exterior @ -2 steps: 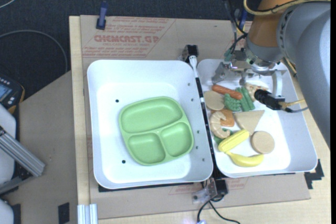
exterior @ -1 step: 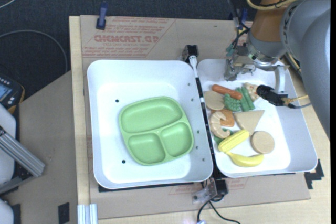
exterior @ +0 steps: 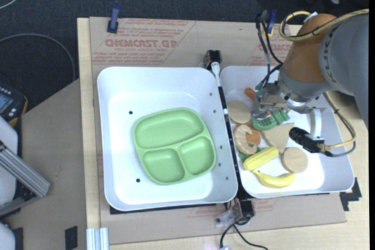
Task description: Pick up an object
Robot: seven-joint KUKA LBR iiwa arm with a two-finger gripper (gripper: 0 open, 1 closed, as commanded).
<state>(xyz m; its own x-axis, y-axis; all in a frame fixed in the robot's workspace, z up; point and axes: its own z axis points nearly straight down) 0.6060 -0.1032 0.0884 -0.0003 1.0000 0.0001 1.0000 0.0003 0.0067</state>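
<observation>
Tool [exterior: 265, 107] low in right bin [exterior: 334, 181], touching green toy [exterior: 270, 120].

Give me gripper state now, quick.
Gripper: down in the right bin among the toy food, over a green item. Cannot be told whether it is gripping anything.

1. Two bins sit side by side on the bench [exterior: 152, 44] — the left bin [exterior: 111, 126] and the right bin [exterior: 334, 175].
2. A divided tray [exterior: 173, 143] lies in the left bin.
3. The right bin holds a cluster of toy foods: a banana [exterior: 274, 180] nearest the camera, a corn cob [exterior: 261, 158] just behind it, round slices [exterior: 295, 160] beside them.
4. The gripper [exterior: 266, 108] hangs over that cluster's far part — perhaps touching a leafy piece [exterior: 270, 121].
</observation>
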